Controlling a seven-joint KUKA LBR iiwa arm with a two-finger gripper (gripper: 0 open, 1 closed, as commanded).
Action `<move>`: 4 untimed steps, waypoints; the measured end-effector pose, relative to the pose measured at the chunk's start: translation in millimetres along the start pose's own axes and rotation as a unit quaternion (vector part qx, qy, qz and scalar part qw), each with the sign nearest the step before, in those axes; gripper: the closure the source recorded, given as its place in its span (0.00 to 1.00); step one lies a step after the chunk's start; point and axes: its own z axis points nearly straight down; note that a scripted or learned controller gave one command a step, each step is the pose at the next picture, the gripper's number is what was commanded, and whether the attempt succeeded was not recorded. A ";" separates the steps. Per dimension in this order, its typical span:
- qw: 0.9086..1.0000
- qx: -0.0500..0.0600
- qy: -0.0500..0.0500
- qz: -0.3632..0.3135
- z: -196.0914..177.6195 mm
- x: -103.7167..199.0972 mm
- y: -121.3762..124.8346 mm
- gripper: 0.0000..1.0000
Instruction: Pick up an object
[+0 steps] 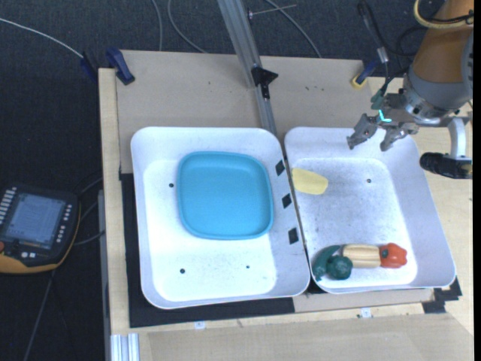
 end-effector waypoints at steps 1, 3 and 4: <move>1.000 0.000 0.000 0.000 0.1 0.0 0.0 0.00; 1.000 0.003 0.000 0.000 101.9 4.0 6.9 0.00; 1.000 0.001 0.000 0.000 115.0 4.3 6.8 0.00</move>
